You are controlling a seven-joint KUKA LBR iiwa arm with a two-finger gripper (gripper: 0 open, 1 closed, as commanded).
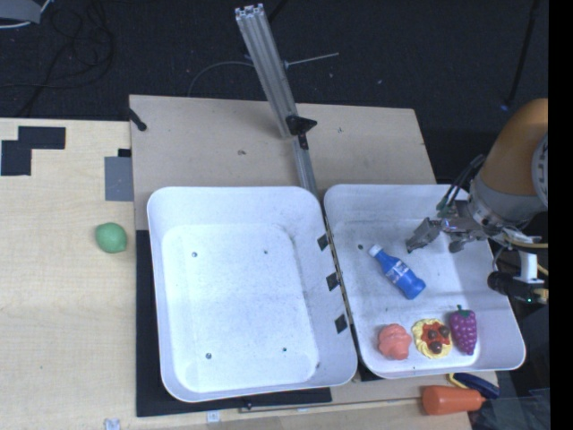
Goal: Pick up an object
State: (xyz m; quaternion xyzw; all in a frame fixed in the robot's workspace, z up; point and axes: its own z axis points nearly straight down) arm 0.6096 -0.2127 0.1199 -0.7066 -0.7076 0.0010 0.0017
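The right bin [501, 352] holds a blue bottle with a white cap [398, 273] lying on its side near the middle. Along the bin's front edge sit a pink-orange lump [392, 340], a yellow piece with red spots [433, 337] and a bunch of purple grapes [463, 328]. My gripper [440, 238] hangs over the far right part of this bin, up and to the right of the bottle and apart from it. Its fingers [420, 237] are spread open, and nothing is between them.
The left bin [233, 206] stands beside the right one. On the wooden bench to the left lies a green ball [111, 237]. An orange object [452, 399] lies outside the right bin's front edge. A slanted metal rail [273, 70] rises behind the bins.
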